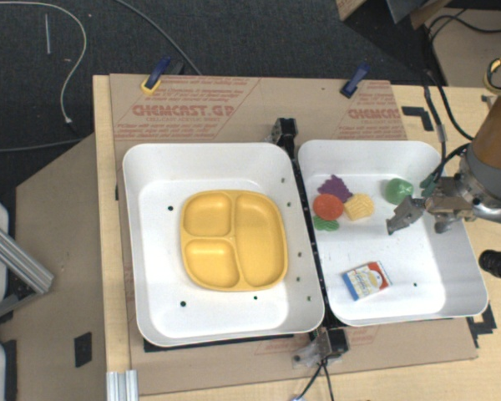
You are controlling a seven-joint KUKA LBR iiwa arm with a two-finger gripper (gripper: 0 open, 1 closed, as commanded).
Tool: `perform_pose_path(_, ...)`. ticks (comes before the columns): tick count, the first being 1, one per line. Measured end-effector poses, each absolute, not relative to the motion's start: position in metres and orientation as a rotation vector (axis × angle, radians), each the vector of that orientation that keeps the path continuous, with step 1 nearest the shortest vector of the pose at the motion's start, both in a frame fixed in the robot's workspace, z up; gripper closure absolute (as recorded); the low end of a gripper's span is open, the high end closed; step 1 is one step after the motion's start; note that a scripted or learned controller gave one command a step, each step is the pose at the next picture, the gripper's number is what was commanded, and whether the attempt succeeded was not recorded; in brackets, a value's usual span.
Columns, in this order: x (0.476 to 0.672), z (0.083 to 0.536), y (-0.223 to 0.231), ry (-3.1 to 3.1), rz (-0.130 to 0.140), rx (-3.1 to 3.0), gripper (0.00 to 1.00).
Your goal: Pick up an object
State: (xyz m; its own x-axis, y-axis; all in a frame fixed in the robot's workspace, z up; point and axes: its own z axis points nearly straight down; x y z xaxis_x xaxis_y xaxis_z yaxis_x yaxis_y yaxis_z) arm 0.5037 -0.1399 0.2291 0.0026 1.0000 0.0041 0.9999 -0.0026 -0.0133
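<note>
Reaching in from the right side of the surface (58, 224), the pincer (419, 211) hangs low over the right bin (459, 295), near that bin's right wall. Its two dark fingers (401, 217) are spread apart, one toward the bin's middle and one toward the right wall. Nothing sits between them, so the pincer is open and holds nothing. The grey arm (488, 161) with its orange part comes in over the bin's right rim.

In the right bin there are small toys. A green toy (396, 190) sits just beside the pincer, near the bin's far edge. A yellow toy (359, 206) lies near the middle of the bin, and a red toy (328, 207) touches it on the side toward the left bin. A purple toy (334, 187) sits just behind the red one. A little green bit (326, 223) lies at the red toy's near side. A small blue and white box (366, 281) lies flat, closer to the bin's near edge, well apart from the other toys.

The left bin (150, 182) holds a yellow plate (234, 239) with three parts. It lies flat in the middle of that bin.
</note>
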Motion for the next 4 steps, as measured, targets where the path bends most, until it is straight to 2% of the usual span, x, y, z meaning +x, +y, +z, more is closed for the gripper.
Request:
perform_pose_path(1,0.506,0.234,-0.14,-2.22,0.0,-2.219,0.0)
perform_pose_path(4,0.507,0.083,-0.144,-2.216,0.001,-2.22,0.0)
